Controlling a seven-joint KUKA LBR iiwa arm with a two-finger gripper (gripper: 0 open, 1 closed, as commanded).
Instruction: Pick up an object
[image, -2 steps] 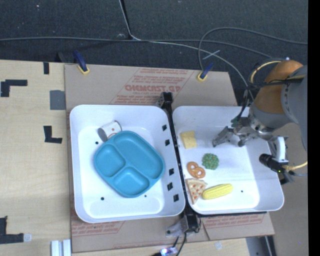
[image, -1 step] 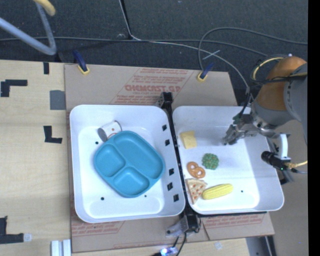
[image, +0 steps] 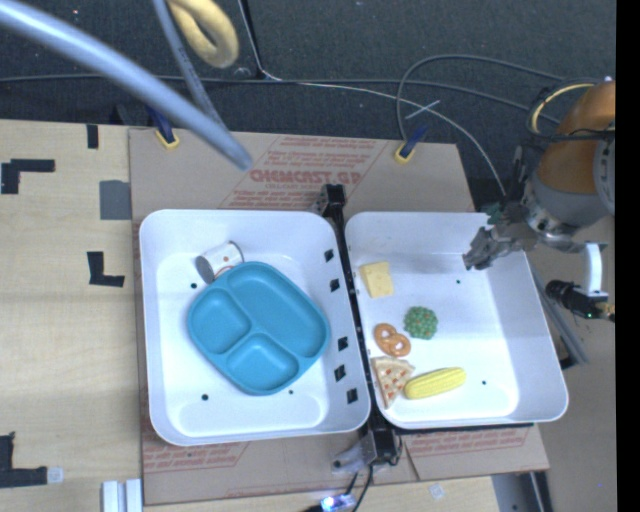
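Note:
The right bin (image: 520, 330) holds a pale yellow cheese block (image: 377, 280), a green broccoli floret (image: 421, 322), an orange pretzel (image: 391, 340), a pizza slice (image: 391, 378) and a yellow corn cob (image: 434, 382). My gripper (image: 484, 250) hangs over the bin's upper right part, well right of the cheese and apart from every item. Nothing shows between its fingers.
The left bin (image: 165, 330) carries a blue divided tray (image: 257, 327) and a small white can (image: 219, 262) lying at its upper left. A dark divider (image: 342, 300) with clips runs between the bins. Cables (image: 440, 110) cross the dark bench behind.

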